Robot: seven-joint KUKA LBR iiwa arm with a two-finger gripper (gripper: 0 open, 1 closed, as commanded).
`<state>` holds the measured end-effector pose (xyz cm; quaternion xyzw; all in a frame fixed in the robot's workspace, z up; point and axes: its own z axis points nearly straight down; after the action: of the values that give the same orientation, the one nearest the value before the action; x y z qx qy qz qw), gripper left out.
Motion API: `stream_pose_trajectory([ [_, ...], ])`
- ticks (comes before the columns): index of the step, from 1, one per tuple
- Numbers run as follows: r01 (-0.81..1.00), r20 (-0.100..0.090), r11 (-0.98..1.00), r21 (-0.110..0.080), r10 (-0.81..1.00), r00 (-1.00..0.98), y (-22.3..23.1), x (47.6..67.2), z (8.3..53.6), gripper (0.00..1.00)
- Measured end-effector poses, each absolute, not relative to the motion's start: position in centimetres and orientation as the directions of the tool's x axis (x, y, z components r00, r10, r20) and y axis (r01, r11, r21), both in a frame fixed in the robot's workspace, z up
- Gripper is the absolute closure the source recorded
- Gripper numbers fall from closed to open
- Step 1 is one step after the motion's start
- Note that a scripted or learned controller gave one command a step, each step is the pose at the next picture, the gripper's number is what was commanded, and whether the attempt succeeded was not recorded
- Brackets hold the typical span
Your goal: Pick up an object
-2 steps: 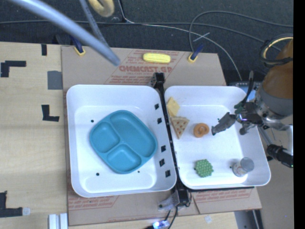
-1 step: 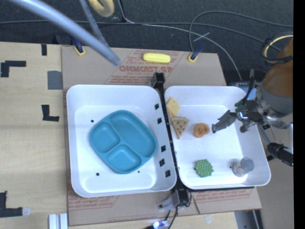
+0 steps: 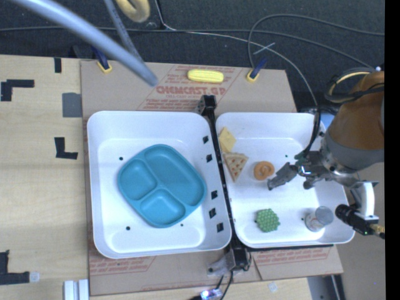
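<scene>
- Nearest the camera, at the bottom of the right bin [image 3: 284, 239], sit a bumpy green ball [image 3: 267, 220] and a small grey round thing [image 3: 320, 219], well apart from each other.
- Just above them, the gripper [image 3: 279, 178] pokes in from the right. Its dark tip is near an orange swirly bun [image 3: 264, 170] but not touching it. Nothing is between its jaws, and I cannot tell how wide they are.
- Left of the bun lies a waffle wedge [image 3: 235, 165], with a yellow cheese piece [image 3: 225, 140] a bit further back.
- Next door, the left bin [image 3: 106, 233] holds a blue tray [image 3: 161, 184] with three parts.
- Further back, a yellow corn cob [image 3: 205, 75] lies on the brown cardboard [image 3: 178, 86] behind the bins.
- Thin cables [image 3: 275, 42] run across the dark floor at the very back.
</scene>
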<state>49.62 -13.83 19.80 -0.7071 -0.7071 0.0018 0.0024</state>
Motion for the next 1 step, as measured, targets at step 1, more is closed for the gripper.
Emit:
stream_pose_trajectory([
  [1, 1.000, 0.001, 0.000, -0.007, 1.000, 0.000, -14.65, 49.91, 14.04, 0.00],
])
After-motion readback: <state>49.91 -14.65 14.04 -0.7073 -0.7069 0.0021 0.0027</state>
